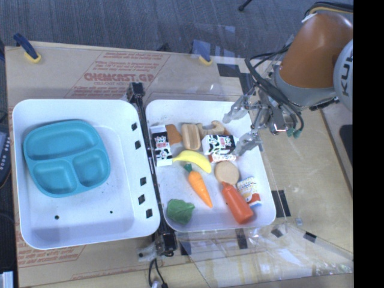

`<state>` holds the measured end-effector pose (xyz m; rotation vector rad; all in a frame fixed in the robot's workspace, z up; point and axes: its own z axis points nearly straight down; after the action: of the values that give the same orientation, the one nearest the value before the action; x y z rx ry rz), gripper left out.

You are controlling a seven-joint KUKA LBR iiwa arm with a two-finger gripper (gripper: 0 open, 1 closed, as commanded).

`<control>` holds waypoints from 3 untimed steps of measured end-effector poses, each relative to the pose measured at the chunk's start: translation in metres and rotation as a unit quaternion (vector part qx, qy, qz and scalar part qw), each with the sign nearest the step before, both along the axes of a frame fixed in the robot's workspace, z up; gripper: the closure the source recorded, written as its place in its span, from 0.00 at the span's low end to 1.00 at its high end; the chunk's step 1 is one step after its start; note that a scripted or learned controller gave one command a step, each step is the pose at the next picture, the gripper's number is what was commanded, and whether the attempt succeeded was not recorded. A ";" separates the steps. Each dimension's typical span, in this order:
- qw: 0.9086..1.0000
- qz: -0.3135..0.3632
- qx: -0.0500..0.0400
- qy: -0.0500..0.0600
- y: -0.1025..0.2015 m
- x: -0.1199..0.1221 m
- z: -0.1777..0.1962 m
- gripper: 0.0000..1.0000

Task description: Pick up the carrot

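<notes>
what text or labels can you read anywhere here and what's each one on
"CHEMCAST GP", red print on the brown paper sheet behind the bins.
"KU", black letters cut off on the arm's pale casing.
Smaller red lines under it: too blurred to read.
Milk cartons and small can: print too small to read.

You have the orange plastic carrot with a green top [200,188] lying in the right shallow white bin [264,167], just below the yellow plastic banana [192,159]. The 2-finger metal gripper [245,126] hangs open above that bin's upper right corner, holding nothing. In the left shallow white bin [78,224] you see 1 blue 3-compartment plastic tray [65,156].
</notes>
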<state>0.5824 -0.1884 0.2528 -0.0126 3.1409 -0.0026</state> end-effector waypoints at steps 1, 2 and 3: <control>0.999 -0.054 0.003 0.006 0.052 -0.036 -0.153 0.00; 0.998 -0.062 0.001 0.002 0.063 -0.088 -0.161 0.00; 0.998 -0.057 0.001 0.001 0.064 -0.085 -0.151 1.00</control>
<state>0.4970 -0.1241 0.1022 0.1662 3.1378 0.0008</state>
